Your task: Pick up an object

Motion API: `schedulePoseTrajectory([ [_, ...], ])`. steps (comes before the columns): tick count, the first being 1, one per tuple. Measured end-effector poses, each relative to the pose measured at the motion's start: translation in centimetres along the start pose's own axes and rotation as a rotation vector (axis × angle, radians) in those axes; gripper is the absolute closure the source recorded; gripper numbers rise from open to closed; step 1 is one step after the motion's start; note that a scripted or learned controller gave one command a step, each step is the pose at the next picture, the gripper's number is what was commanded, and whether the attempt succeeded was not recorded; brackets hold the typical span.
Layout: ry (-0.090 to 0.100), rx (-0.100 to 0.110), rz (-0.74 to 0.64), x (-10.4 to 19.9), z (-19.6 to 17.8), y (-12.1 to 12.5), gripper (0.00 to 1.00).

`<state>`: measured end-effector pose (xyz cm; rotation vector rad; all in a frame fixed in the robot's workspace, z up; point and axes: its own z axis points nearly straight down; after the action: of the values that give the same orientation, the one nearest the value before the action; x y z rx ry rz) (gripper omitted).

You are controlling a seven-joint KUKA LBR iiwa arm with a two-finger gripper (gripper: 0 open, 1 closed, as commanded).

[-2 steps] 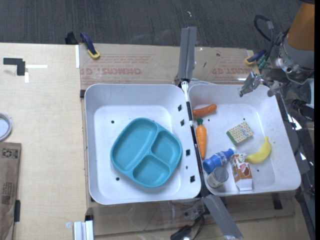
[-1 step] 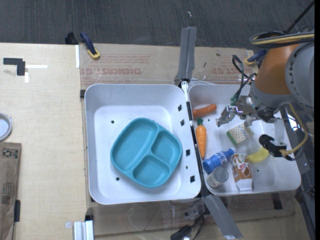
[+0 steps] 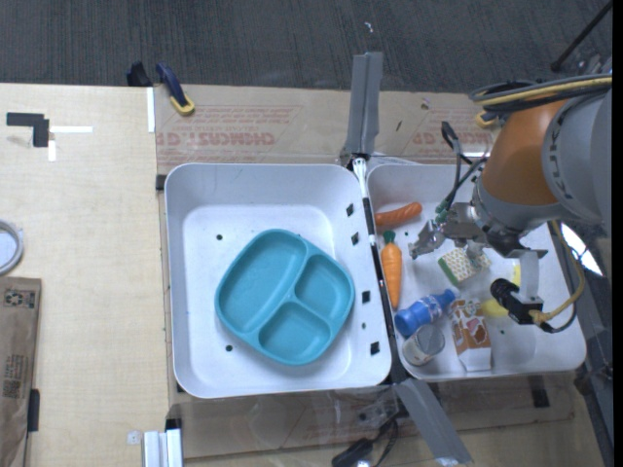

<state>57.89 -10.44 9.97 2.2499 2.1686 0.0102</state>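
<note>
Looking down on a carrot [image 3: 390,270] lying lengthwise along the left wall of the right bin [image 3: 560,360], green end pointing up the view

Seeing the gripper [image 3: 438,238] hanging just right of the carrot's upper end, low over the bin, apart from the carrot itself

Not managing to tell whether the gripper is spread or closed, the metal parts blurring into each other; not seeing anything clearly pinched there

Following the arm [image 3: 521,178] away to the right of the carrot and upward, orange band showing above the wrist

Spotting a green-and-white packet [image 3: 462,265] right of the carrot, just below the gripper, whether touching it or not being unclear

Noting an orange-red piece [image 3: 399,213] lying just above the carrot, slanting toward the bin's back wall

Finding a blue bottle [image 3: 425,311] just right of the carrot's lower tip, a round cup [image 3: 422,344] just below that, and a small carton [image 3: 472,334] further right

Catching something yellow [image 3: 494,306] well right of the carrot, partly behind black cabling

Seeing a blue plate [image 3: 284,298] with three sections well left of the carrot, lying flat in the left bin [image 3: 177,261]
</note>
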Motion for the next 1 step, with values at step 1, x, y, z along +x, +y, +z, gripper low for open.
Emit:
schedulePoseTrajectory([
  [1,0.002,0.001,0.01,-0.9,0.05,8.48,0.0],
])
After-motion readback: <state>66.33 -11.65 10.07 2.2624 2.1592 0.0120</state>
